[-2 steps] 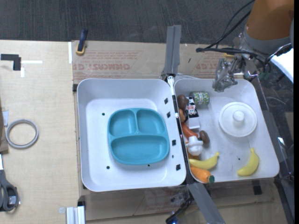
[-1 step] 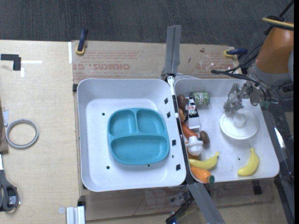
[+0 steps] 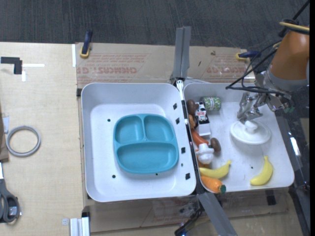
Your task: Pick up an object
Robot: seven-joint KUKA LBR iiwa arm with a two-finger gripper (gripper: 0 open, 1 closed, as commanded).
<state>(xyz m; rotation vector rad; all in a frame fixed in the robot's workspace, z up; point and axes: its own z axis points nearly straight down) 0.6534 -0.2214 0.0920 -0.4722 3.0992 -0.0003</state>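
Over on the right side of the frame the gripper (image 3: 251,111) hangs low in the right bin (image 3: 283,146), its metal fingers pointing down just above a white lidded dish (image 3: 251,132), right over the dish's knob, and from this angle I cannot tell how far the fingers are spread or whether they touch anything; nothing shows between them. The orange band of the arm (image 3: 291,55) sits at the upper right, cables trailing across it. Along the bin's left wall there's a crowded line of things: a green can (image 3: 212,103) on its side at the top, a small printed box (image 3: 202,117) below it, then a jumble of toy food including an orange piece (image 3: 198,136), a brown mushroom-like piece (image 3: 215,143) and a white one (image 3: 204,155). Lower down, a yellow banana (image 3: 216,170) lies across, with a carrot (image 3: 212,184) at the bin's lower left corner. A second banana (image 3: 262,172) rests alone toward the lower right, well apart from the dish. The left bin (image 3: 93,146) carries a blue divided plate (image 3: 146,143), lying flat in the middle. Out on the wooden bench at far left lie a grey ring (image 3: 22,140) and scissors (image 3: 9,206).
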